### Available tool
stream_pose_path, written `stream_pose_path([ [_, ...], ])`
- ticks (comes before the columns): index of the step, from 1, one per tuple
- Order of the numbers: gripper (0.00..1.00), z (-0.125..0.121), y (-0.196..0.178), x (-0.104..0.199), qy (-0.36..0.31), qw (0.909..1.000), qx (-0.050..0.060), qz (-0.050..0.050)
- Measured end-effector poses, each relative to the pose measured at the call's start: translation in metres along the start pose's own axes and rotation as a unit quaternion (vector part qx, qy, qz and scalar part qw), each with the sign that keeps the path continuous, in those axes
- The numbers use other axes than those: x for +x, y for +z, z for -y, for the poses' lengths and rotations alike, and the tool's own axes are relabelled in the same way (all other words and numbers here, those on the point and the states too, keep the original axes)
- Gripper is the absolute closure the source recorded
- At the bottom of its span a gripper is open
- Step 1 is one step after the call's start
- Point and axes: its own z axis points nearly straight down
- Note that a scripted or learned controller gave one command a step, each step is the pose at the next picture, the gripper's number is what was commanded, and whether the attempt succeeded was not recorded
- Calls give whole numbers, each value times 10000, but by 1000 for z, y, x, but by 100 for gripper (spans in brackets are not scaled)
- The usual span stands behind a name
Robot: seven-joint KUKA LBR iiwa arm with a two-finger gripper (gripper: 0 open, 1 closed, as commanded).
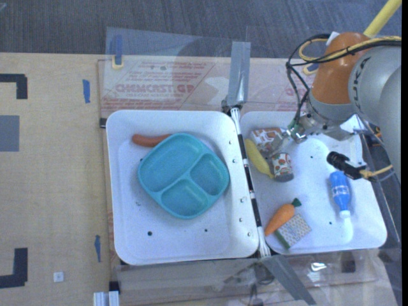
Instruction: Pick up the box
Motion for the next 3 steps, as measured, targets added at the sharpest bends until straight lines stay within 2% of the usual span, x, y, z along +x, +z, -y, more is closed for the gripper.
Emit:
stream_pose_path([
  [1,100,3,-7,3,3,10000,68,-71],
  [2,100,-34,-101,75,-42,10000,-74,-28],
  [3,100,-52,-100,113,1587,9873,-91,-41],
])
